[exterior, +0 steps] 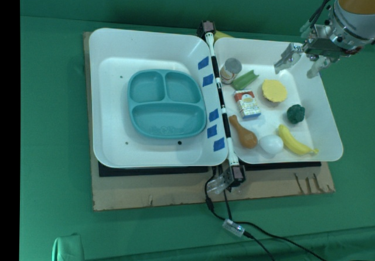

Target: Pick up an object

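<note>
Camera view: gripper (300,59) sits over the far right corner of the right bin (328,131), fingers spread wide, nothing between them. Orange band and grey wrist come in from the top right.

Right bin contents:
- can (231,69) at the far left, next to the divider
- green pod (245,79) just beside the can, angled
- yellow round piece (274,91) mid-bin, closest item to the gripper but apart from it
- carton (248,104) left of centre, red and white top, blue side
- broccoli (295,113) toward the right wall
- drumstick (243,133) near the divider, lying at a slant
- egg (270,145) near the front edge, close beside the drumstick
- banana (296,142) front right, just beside the egg

Left bin (111,78) has a teal divided plate (167,105), three compartments, lying flat in the middle. Blue tape squares (211,105) run along its right rim.

Both bins sit on cardboard (146,195) on the green counter (53,137). Cable (246,233) trails off the front.
</note>
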Available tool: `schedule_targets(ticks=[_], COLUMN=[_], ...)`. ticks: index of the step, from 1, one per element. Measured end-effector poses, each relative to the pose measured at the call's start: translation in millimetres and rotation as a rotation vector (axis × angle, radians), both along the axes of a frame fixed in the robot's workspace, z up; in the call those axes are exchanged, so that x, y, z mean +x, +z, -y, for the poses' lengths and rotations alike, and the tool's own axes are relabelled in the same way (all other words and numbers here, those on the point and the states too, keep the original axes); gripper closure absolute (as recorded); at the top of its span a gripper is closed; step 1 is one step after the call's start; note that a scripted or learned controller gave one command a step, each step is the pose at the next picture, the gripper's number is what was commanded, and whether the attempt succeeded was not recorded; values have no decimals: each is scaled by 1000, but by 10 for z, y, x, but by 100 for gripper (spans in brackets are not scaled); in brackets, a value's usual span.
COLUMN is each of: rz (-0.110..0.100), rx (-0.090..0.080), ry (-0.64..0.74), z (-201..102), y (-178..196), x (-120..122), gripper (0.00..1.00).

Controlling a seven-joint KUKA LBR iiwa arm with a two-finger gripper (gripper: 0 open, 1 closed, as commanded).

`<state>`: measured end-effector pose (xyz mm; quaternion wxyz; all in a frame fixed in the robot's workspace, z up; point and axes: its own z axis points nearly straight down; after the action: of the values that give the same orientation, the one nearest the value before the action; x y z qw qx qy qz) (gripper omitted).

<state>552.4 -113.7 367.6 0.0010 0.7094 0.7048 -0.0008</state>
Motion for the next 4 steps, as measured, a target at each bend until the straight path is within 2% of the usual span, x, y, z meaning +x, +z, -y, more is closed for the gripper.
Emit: schedule_targets(ticks=[1, 2, 3, 4], rz=[7, 17, 44, 46], rx=[-1, -2, -4, -9], ry=[-1, -1, -1, -5], z=[-122, 139, 471, 156], y=[-782, -1649, -1703, -1724], x=[27, 331, 14, -267], gripper=[0, 0, 0, 0])
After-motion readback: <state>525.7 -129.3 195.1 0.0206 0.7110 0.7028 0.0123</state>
